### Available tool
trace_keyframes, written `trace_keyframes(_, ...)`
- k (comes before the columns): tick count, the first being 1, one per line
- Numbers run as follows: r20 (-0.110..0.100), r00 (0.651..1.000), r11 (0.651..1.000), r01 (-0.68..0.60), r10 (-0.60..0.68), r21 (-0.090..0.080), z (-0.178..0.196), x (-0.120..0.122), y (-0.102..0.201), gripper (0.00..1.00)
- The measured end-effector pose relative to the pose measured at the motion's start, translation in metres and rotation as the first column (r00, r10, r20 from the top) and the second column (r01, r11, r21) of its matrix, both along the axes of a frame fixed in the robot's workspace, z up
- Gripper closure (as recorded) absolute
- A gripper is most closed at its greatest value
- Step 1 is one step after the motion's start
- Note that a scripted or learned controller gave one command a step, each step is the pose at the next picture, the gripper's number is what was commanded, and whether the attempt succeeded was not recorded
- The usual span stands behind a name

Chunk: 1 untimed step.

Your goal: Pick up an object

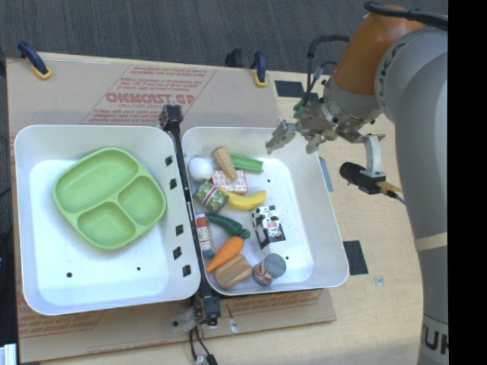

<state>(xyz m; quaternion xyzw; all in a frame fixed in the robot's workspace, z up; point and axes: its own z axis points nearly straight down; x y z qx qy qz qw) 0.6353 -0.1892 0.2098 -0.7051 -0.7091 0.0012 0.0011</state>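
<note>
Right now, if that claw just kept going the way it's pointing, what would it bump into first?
The gripper hangs over the right bin's far edge, pointing down and leftward. Going on, it would probably meet the green stick first, beside the cone-shaped piece. Depth is hard to judge.

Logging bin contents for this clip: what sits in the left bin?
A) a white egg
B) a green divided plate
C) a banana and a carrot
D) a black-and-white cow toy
B: the green divided plate lies alone in the left bin, while the banana, carrot, egg and cow toy all lie in the right bin.
</note>
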Motion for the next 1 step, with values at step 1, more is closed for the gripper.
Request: trace_keyframes(1,0.003,1.000,1.000,-0.001,0.001,0.001,0.0730,-0.1096,0.0602,0.00)
